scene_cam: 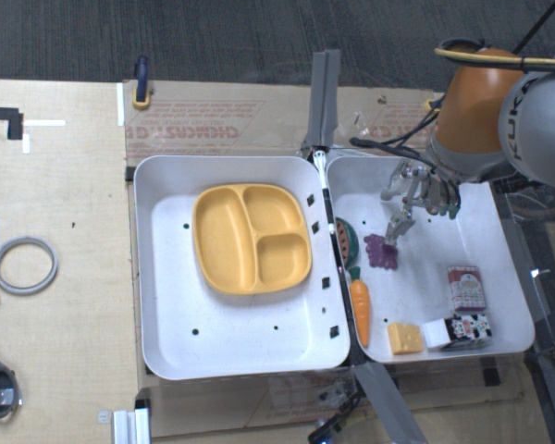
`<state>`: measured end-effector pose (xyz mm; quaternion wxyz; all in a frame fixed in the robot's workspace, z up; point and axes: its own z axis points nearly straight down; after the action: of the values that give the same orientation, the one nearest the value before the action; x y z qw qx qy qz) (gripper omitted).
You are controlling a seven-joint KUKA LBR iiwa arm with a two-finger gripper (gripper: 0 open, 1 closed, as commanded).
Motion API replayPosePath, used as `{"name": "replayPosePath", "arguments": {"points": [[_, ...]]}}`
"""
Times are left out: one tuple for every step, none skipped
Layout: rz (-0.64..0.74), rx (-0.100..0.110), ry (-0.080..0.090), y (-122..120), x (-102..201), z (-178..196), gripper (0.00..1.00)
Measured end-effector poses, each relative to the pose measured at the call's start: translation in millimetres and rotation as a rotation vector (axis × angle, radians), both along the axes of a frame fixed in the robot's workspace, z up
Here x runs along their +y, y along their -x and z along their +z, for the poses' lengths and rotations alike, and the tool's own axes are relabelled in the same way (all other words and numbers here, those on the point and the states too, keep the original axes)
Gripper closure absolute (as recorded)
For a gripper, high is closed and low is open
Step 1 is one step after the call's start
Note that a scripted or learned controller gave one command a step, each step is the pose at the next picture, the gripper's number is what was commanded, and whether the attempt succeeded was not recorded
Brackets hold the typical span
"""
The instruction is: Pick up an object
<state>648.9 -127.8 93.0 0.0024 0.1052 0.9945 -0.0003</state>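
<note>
- Arm (527,118): rounded grey housing, smooth and matte, with part of a dark "KUKA" marking visible on its casing.
- Band (472,100): a broad, glossy orange section sits above the wrist, domed in outline.
- Cables (388,139): thin black leads run along the wrist; a yellowish line crosses over the orange section.
- Gripper (395,232): a compact metallic grey assembly with teal-tinted parts and slim, light-coloured fingers (400,225).

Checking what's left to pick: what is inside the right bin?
The right bin holds a purple toy, a carrot, a watermelon slice at its left wall, a yellow block, a red packet and a black-and-white item. The gripper hides the floor beneath it.
</note>
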Motion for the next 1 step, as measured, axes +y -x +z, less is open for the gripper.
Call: {"name": "replayPosePath", "arguments": {"points": [[0.045, 0.0, -0.001, 29.7, 61.5, 99.7, 0.0]]}}
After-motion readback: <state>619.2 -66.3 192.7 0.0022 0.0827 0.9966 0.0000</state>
